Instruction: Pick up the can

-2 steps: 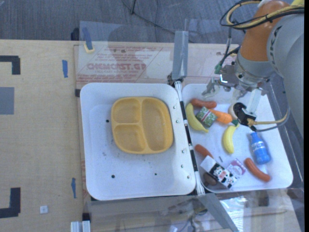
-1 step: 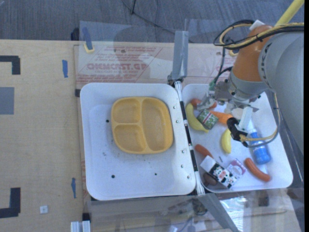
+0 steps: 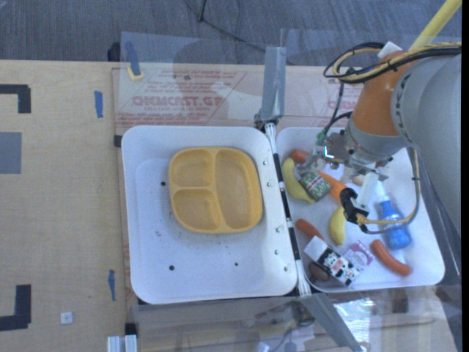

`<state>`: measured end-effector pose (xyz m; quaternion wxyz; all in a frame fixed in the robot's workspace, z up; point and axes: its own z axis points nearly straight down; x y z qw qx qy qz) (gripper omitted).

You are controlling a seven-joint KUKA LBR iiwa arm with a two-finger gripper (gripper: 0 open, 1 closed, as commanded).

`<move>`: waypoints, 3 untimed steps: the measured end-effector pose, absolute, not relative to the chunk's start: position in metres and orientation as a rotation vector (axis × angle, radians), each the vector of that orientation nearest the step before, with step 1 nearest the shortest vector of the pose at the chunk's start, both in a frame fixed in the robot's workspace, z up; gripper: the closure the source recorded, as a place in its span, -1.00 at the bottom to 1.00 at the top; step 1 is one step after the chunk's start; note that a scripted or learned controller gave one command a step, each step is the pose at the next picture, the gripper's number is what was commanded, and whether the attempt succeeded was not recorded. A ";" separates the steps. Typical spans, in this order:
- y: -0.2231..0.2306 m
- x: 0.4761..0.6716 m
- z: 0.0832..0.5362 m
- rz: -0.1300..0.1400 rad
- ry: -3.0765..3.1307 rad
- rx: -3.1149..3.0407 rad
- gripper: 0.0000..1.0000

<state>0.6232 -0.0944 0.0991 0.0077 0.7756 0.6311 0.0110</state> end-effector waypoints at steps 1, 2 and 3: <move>-0.112 0.643 0.099 0.031 2.201 2.209 -1.00; -0.090 0.628 0.098 0.034 1.682 2.636 -1.00; -0.089 0.630 0.109 0.039 1.684 2.630 1.00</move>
